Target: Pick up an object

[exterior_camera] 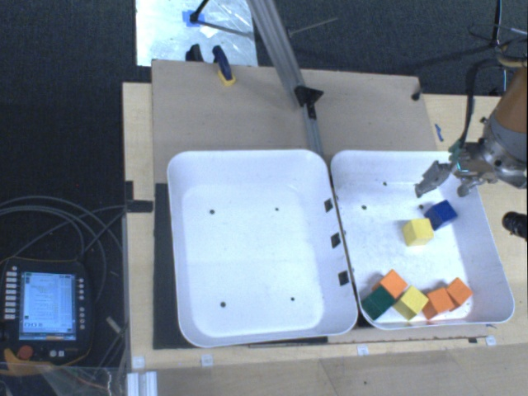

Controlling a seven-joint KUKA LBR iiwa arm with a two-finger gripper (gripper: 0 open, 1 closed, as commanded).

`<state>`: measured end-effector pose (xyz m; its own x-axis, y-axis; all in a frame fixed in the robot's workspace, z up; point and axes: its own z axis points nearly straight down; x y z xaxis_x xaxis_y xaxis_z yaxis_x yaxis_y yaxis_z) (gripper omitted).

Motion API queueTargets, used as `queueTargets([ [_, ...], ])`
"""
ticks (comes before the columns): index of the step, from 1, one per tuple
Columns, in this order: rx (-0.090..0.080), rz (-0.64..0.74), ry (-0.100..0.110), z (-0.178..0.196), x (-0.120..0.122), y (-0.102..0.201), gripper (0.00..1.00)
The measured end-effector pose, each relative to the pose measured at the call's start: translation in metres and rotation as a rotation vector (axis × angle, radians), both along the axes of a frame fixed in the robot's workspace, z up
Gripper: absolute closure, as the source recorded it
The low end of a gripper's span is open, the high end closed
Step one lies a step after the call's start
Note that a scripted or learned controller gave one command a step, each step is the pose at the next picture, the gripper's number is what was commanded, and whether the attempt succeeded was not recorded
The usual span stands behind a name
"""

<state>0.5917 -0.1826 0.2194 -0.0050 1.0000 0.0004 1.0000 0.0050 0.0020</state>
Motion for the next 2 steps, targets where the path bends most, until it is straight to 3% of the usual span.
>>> queueTargets([
  [1, 0.0, 0.0, 0.0, 0.0, 0.0, 0.0, 0.0],
  [2, 0.0, -0.001, 0.004, -0.046, -0.004, 0.008, 0.0],
])
